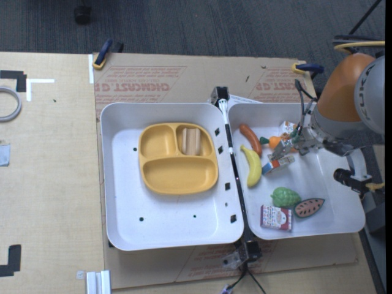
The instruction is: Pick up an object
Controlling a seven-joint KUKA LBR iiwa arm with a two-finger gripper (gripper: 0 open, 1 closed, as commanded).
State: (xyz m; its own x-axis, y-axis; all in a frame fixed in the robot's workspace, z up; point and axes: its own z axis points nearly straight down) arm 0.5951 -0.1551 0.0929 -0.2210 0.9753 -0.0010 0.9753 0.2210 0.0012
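Observation:
My gripper (286, 152) is low in the right bin (343, 222), at its upper middle, among small items. Just left of it lie a yellow banana (252, 166) and a red-orange sausage (250, 138). A small orange piece (275, 141) and a white wrapped item (288, 127) sit right beside the gripper. A small blue and red piece (269, 166) lies at its lower left tip. Nearer the front are a green leafy vegetable (285, 196), a watermelon slice (309, 207) and a red carton (276, 217).
The left bin (122, 225) holds a yellow divided plate (177, 176) with a wooden block (191, 141) in its upper right compartment. A black divider clip (220, 95) sits where the bins meet. The arm's orange band (343, 90) hangs over the right bin's far right corner.

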